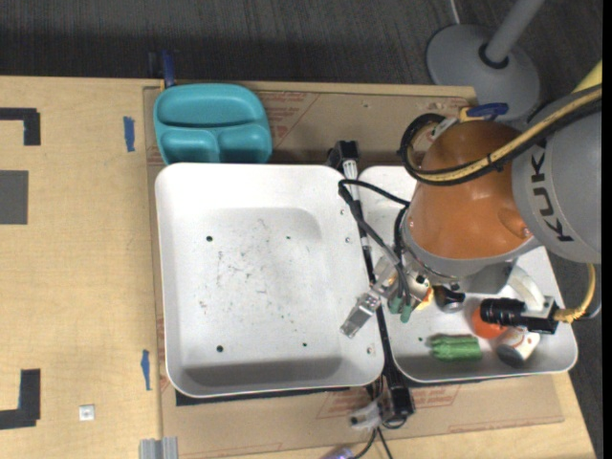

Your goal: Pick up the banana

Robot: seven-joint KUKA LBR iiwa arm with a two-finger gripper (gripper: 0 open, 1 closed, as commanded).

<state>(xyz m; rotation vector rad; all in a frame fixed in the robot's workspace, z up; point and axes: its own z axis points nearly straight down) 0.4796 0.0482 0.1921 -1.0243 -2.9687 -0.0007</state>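
Hanging just right of the left bin (249,256), over its rim, the gripper (381,299) is too cluttered to tell whether it is spread or pinching anything. A green item (454,348) lies in the right bin (559,352). I cannot tell where the banana lies.

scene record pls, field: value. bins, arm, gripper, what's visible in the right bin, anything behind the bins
left bin: white, shallow, scuffed floor, small holes in it
right bin: white, largely covered by the arm
arm: grey with an orange band, reaching in from the right, over the right bin
gripper: low at the seam between the two bins; finger state unclear
green object: lying near the right bin's front edge
orange object: right of the green one, partly hidden
banana: cannot be identified
teal tray: behind the left bin, on the bench
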